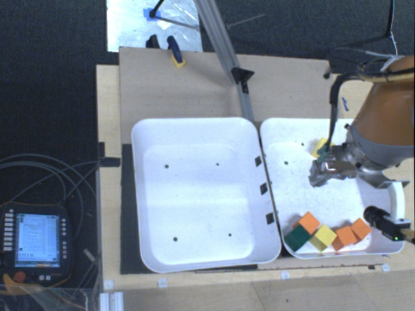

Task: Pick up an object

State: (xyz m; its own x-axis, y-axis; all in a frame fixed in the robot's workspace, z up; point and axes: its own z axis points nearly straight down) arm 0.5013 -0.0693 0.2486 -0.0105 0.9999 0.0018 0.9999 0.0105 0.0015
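The candidate things lie in the right bin (285,149). Along its near wall sits a cluster of small blocks: an orange block (309,223), a dark green block (297,238) just left of and nearer than it, a yellow block (322,238) touching both, and two more orange blocks (345,236) (361,227) running off to the right. A further yellow piece (320,148) lies toward the bin's far side, partly hidden behind the gripper (322,173).

By their looks these are light, rigid cubes with flat faces, probably wood or foam: nothing fragile, little risk of crushing, though smooth sides could slip under a shallow pinch. The best hold would be across two opposite flat faces, not corner to corner.

Being cube-like, they have no real long axis. Most sit turned at a slant to the bin walls, so the wrist would need to match that diagonal. The cluster is packed tight, which leaves little room for fingers between neighbours; the outer blocks look easier.

The gripper hangs above the bin's middle, well apart from the cluster. Whether the jaws are spread or pressed together cannot be told, and nothing is seen between them.

The left bin (149,141) sits beside it on the surface (194,83).
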